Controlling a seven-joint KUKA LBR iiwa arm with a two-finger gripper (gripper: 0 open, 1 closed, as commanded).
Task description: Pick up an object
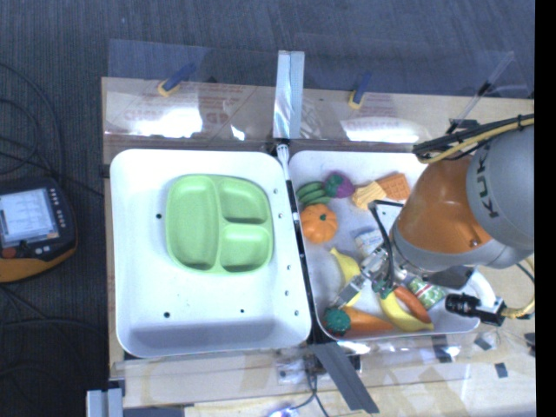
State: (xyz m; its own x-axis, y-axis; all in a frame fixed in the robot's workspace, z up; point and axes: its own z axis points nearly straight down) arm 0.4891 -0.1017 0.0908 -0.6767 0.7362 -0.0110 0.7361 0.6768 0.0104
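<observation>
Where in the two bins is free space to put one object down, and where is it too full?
Free: the left bin floor around the green tray, widest along its near wall. Crowded: the right bin, where pumpkin, banana and carrot cluster near the gripper.

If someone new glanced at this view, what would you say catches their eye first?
Probably the arm with its orange band, reaching from the right over the right bin, where bright toy food is piled: a small pumpkin, bananas and a carrot. Next, the green divided plate lying alone in the left bin.
</observation>
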